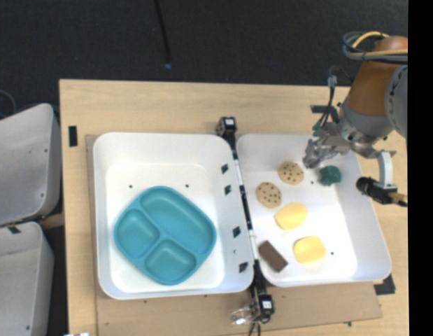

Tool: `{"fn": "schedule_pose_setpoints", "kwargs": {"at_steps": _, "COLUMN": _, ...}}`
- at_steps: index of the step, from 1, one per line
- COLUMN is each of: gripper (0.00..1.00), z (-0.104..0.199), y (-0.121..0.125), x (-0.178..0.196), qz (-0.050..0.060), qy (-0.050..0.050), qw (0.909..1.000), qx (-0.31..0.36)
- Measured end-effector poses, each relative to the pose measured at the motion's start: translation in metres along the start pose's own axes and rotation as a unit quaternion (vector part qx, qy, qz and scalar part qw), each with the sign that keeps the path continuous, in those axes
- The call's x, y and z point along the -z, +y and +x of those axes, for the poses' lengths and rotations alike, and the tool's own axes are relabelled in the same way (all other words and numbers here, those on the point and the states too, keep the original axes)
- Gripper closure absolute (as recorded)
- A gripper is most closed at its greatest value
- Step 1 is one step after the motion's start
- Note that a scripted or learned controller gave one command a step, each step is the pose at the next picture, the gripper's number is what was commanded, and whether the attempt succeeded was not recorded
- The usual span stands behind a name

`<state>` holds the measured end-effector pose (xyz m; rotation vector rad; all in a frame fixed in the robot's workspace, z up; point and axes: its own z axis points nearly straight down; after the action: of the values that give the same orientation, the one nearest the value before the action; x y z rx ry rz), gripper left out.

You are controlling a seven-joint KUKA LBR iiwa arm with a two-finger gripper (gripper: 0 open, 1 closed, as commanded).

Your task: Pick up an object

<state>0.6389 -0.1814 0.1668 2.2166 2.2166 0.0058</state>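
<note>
Camera view: tool (315,158) nr cookie (291,173)

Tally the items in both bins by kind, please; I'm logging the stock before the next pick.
Cookies: 2
Yellow pieces: 2
Brown bar: 1
Green piece: 1
Blue divided plate: 1
Total: 7

A pale wooden bench (76,110) carries two shallow white bins, left (104,187) and right (363,236), seemingly touching.
</note>
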Motion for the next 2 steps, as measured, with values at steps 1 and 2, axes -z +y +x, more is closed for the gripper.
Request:
{"fn": "schedule_pose_setpoints", "kwargs": {"at_steps": 1, "gripper": 1.0, "z": -0.001, "y": 0.006, "x": 0.045, "qz": 0.0, "qy": 0.0, "qw": 1.0, "qx": 0.001}}
{"fn": "schedule_pose_setpoints", "kwargs": {"at_steps": 2, "gripper": 1.0, "z": -0.003, "y": 0.007, "x": 0.092, "qz": 0.001, "qy": 0.0, "qw": 1.0, "qx": 0.001}}
